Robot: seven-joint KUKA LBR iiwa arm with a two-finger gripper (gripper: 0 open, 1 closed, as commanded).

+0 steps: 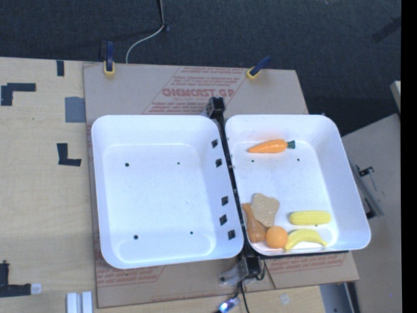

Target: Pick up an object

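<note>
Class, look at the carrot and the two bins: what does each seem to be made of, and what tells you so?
Carrot: probably moulded plastic, given its even orange colour and smooth look. Bins: likely thin formed plastic, white, with rounded corners and a raised rim.

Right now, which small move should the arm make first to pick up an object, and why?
Probably bring the tool over the right bin and above the carrot. The carrot lies alone near the far side, with bare white floor around it. The bread slice, orange, banana and corn crowd the near corner, some touching, so a grasp there seems less sure.
</note>
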